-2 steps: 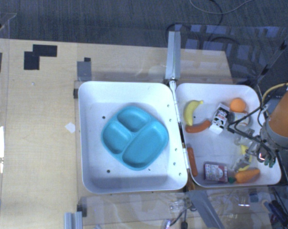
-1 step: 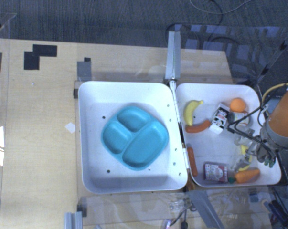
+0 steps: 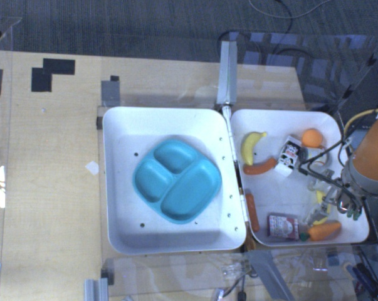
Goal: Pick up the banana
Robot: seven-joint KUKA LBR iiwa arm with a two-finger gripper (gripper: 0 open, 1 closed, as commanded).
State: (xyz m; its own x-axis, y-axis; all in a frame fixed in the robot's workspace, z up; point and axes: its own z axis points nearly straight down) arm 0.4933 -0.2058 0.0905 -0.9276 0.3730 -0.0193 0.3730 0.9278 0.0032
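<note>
At 10 o'clock of right bin (image 3: pixel 348 130): banana (image 3: pixel 251 145) | long axis 12–6, curved | gripper (image 3: pixel 330 200) at 4 o'clock, grip state unreadable

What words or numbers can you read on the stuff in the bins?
None can be read.
Small white carton in the right bin: black print, too blurred to read.
Dark red packet near that bin's front edge: a pale label, too small to read.
Blue divided plate in the left bin: no writing on it.
</note>
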